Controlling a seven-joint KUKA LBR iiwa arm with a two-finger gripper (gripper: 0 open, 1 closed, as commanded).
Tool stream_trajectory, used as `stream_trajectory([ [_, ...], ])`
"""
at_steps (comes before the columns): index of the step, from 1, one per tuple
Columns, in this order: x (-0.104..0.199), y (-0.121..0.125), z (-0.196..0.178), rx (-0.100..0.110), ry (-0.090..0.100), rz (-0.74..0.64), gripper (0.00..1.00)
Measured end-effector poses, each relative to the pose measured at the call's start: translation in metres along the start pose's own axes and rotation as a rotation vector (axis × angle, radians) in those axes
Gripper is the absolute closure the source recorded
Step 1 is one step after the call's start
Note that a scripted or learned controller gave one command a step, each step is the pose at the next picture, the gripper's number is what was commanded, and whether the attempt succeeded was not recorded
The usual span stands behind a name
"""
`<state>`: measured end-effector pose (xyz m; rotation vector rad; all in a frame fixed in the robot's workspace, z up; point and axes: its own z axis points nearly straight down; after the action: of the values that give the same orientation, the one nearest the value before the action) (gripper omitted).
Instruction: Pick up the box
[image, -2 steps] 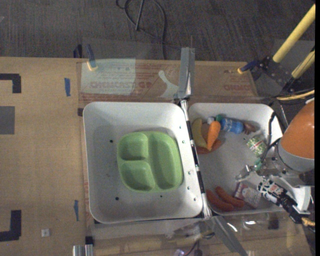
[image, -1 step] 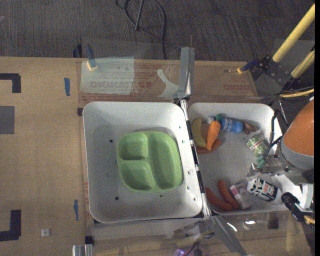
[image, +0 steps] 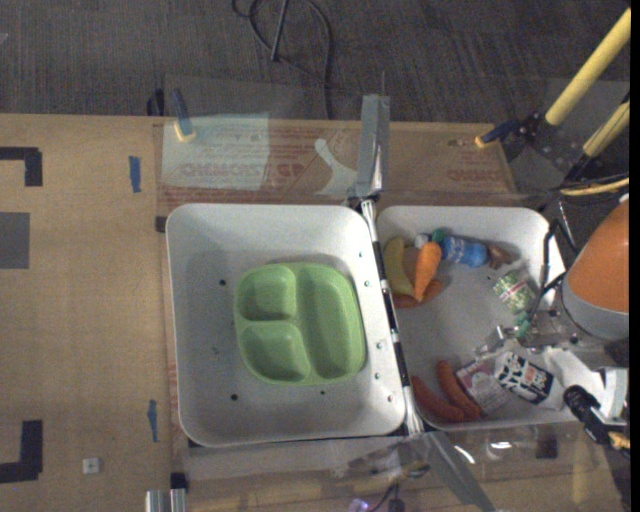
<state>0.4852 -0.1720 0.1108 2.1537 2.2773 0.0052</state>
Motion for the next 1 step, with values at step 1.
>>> stream_trajectory([
  [1, 0.0575, 0.0022, 0.0197, -0.011, -0.006, 0.029, 0.00],
])
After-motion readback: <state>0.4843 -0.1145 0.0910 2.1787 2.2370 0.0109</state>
